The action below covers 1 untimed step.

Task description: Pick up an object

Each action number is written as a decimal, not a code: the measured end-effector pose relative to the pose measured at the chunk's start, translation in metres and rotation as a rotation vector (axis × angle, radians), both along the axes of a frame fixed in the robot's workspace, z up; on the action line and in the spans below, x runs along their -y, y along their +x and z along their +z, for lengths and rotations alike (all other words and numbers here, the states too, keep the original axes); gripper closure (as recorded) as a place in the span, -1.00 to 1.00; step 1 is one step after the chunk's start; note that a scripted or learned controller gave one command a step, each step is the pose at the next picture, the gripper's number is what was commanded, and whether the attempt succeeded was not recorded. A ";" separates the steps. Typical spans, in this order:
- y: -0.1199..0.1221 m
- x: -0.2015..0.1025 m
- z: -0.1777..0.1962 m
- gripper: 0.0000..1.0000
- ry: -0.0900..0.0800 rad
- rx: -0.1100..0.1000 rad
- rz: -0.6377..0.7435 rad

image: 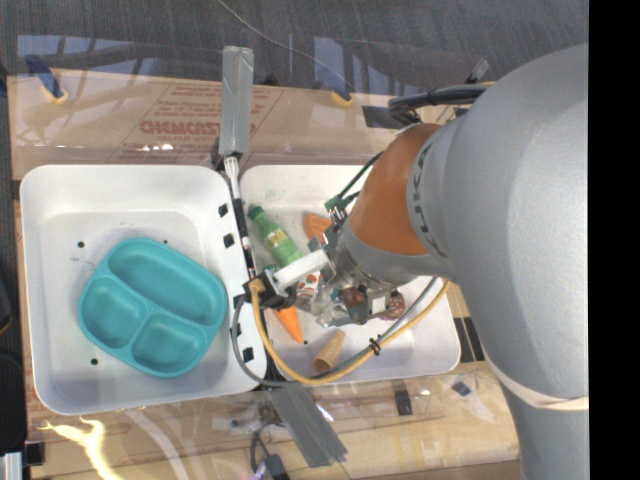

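Over right bin point(440, 353), arm point(480, 198) bent low.

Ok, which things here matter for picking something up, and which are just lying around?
Job:
gripper
green bottle
orange carrot
cone
right bin

Lying about:
teal divided plate
left bin

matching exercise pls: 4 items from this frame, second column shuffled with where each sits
Things:
1. teal divided plate
2. green bottle
3. ice cream cone
4. yellow cable

Places:
A. right bin, near its front edge
B. left bin
C. right bin, close to the divider between the bins
D. looping from the arm along the right bin's front

Pairs: 1-B, 2-C, 3-A, 4-D
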State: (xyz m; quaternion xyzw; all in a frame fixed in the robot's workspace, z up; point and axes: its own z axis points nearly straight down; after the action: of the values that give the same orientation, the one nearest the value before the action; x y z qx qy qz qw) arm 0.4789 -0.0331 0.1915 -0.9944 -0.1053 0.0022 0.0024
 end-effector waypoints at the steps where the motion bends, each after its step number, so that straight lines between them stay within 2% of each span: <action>1: -0.003 -0.066 -0.001 1.00 -0.001 -0.001 0.070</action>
State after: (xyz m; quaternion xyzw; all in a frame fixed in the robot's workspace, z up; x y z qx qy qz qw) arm 0.4761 0.0331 0.1905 -0.9902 -0.1399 0.0028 0.0022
